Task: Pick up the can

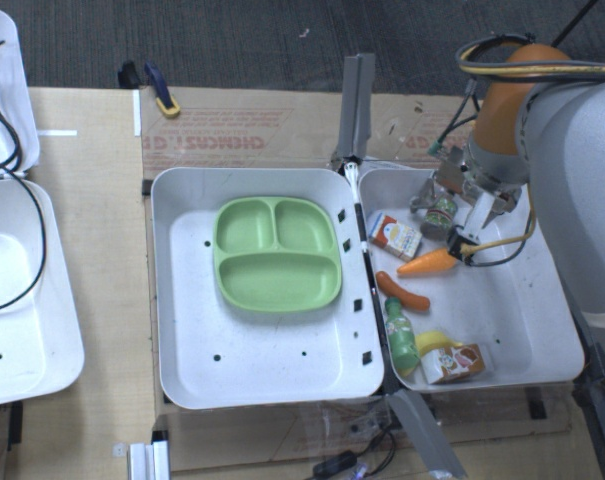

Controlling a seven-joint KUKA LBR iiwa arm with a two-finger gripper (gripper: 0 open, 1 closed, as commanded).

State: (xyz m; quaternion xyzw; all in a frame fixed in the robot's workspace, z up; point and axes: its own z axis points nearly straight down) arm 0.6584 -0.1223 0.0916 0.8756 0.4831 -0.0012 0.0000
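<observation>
Left bin (182, 298), well left of the claw: green tray (277, 254) sits in it, not part of the task. Right bin (542, 338): carton (395, 236) just left of the claw, sausage (402, 290) and green bottle (400, 336) below-left of it, carrot (429, 262) just below it, yellow piece (434, 342) and second carton (454, 362) further below near the front wall. Can (440, 215) stands at the back of the right bin, right at the claw (452, 216), looks to be touching or between its parts. Claw state: cannot tell whether apart or clamped, wrist and cable block the view. Step, as I judge it: the grasp at the can, no lift yet, can seems down on the bin floor. Next move calls for a firm close on the can's sides, then a straight lift clear of carton and carrot. Risk: can slips or carrot gets nudged.
</observation>
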